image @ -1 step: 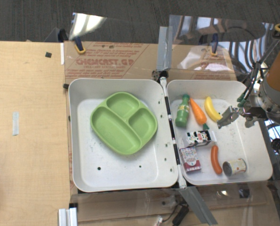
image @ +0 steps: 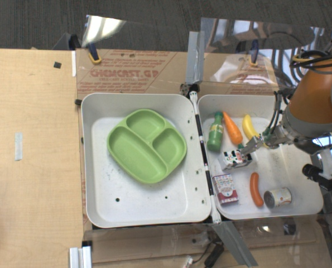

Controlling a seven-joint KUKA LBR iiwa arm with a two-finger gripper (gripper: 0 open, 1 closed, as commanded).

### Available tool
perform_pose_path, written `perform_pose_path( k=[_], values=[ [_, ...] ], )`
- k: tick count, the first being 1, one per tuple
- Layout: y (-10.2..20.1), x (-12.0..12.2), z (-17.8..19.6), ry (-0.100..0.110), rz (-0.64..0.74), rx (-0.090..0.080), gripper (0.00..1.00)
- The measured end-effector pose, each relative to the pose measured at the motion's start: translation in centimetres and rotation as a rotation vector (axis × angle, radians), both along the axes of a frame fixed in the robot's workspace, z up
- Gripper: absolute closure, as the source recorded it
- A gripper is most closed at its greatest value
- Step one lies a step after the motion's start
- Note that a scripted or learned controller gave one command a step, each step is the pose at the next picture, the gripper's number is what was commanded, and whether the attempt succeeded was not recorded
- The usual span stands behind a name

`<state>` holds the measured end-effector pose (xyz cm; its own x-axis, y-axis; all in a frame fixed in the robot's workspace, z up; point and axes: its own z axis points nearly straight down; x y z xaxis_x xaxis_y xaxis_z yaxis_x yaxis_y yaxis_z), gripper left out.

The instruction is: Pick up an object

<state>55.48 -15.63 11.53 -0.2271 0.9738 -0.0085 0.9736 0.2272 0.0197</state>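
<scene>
My tool [image: 245,149] hangs over a small printed packet [image: 236,159] mid right bin [image: 299,106]; light, stiff-looking, best pinched across its narrow sides; grip state I cannot tell.

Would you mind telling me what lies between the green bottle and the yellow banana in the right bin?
In the camera view, an orange carrot lies between the green bottle and the yellow banana.

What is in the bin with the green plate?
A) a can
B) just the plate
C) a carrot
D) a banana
B: the green plate lies alone in the left bin; the banana, carrot and can are all in the right bin.
</scene>
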Motion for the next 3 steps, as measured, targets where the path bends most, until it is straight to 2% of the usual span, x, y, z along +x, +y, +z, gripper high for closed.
perform_pose_path(
  k=[1,2,3],
  values=[
    [-1.9,7.3,-2.3,0.023,-0.026,0.004,0.00],
    [-2.0,7.3,-1.7,0.024,-0.029,0.004,1.00],
    [0.9,10.5,10.4,0.024,-0.054,0.003,1.00]
  ],
)
